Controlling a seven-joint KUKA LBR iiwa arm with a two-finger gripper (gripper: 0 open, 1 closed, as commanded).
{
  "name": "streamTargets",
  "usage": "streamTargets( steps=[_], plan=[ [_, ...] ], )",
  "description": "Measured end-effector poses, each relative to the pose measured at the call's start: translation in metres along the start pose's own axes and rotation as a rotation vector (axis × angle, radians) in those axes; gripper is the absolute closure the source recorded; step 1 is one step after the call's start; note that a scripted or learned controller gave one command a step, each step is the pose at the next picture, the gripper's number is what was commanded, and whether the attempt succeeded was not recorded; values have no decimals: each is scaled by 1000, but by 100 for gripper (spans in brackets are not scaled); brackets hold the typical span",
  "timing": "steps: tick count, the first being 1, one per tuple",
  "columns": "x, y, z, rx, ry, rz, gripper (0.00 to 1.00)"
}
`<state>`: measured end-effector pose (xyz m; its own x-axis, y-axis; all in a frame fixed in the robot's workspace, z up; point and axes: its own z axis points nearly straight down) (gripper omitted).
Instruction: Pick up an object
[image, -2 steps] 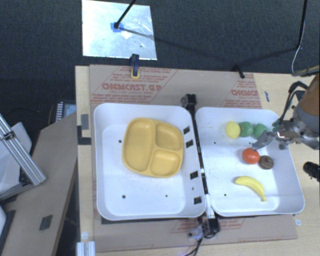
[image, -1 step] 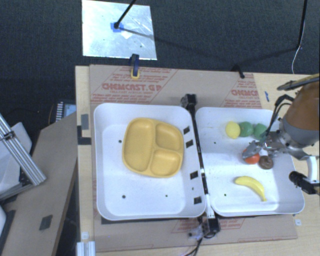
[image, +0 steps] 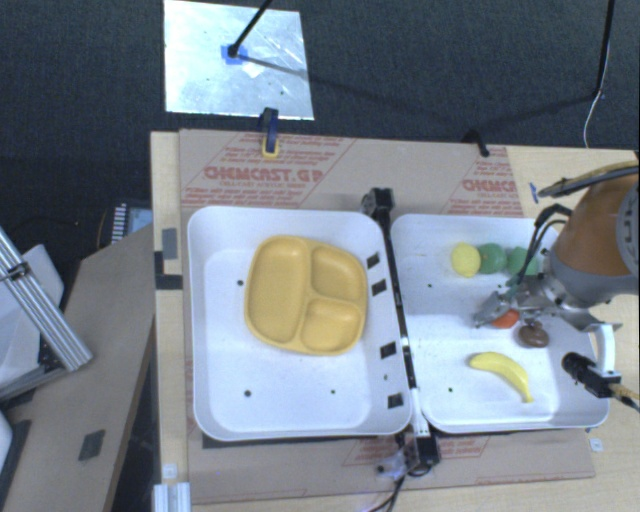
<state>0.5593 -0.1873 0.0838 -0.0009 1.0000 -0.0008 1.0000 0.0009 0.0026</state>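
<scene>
The right bin holds a yellow banana near its front, a round yellow fruit and a green thing toward the back. My gripper reaches in from the right and is low over the bin's middle. A small orange-red thing lies right at its tip, partly hidden by it. A brown rounded thing sits just to the right of that, below the wrist. Nothing is seen lifted off the bin floor.
The left bin bears a yellow divided plate. A black divider runs between the two bins. The arm's grey and orange body covers the right bin's far right side.
</scene>
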Motion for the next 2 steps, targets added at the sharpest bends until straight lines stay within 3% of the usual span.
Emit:
streamTargets(
  steps=[1, 2],
  plan=[
    [-1, 0, -12, -2, -1, 1, 100],
    [-3, 13, -67, -5, -2, -3, 100]
  ],
)
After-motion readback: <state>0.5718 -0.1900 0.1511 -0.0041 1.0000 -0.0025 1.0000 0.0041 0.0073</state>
